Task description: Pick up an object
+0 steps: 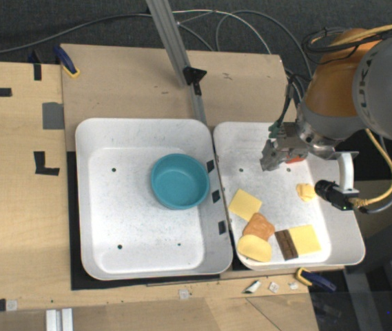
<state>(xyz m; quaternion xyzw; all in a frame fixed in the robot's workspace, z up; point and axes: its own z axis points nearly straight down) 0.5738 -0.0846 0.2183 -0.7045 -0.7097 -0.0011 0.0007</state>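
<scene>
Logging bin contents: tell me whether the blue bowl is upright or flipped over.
Upright. The blue bowl in the left bin shows its open mouth, with rim and inner floor visible from above.

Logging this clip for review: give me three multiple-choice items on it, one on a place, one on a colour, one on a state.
1. Where is the bowl?
A. left bin
B. right bin
C. on the bench

2. What colour is the bowl?
A. red
B. blue
C. white

3. How does the bowl stand?
A. upside down
B. on its side
C. upright, mouth up

Answers:
1 A, it sits inside the left bin.
2 B, it is blue against the white bin.
3 C, its hollow inside faces the camera.
</scene>
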